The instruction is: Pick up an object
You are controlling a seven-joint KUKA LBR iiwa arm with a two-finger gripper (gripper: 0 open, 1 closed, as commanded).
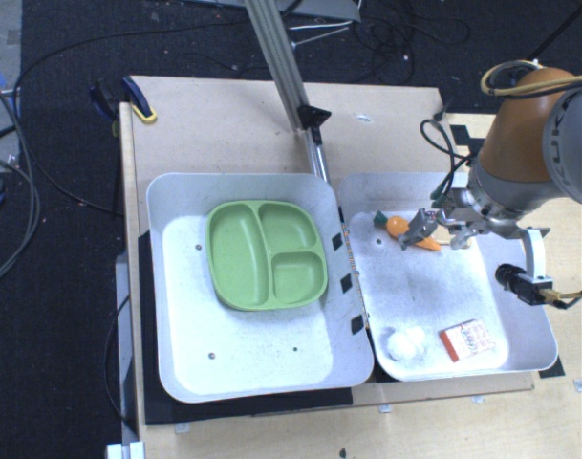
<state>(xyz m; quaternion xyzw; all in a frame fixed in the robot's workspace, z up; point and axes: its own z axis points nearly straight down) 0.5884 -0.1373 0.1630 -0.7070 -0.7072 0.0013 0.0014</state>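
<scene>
In the right bin (520, 352), a small orange object (398, 226) lies near the far left corner, with an orange strip (428, 245) of it showing beside the gripper. My gripper (426, 229) hangs low right at this orange object, partly covering it. A white crumpled lump (405, 343) lies near the front of the same bin. Next to it on the right is a red and white box (466, 339). The arm's orange band (515, 132) rises at the right.
The left bin (176, 352) holds a green divided plate (268, 254). A metal pole (281, 55) slants down to the ridge between the bins. Black clips (349, 280) line that ridge. A black cable plug (516, 280) hangs over the right bin.
</scene>
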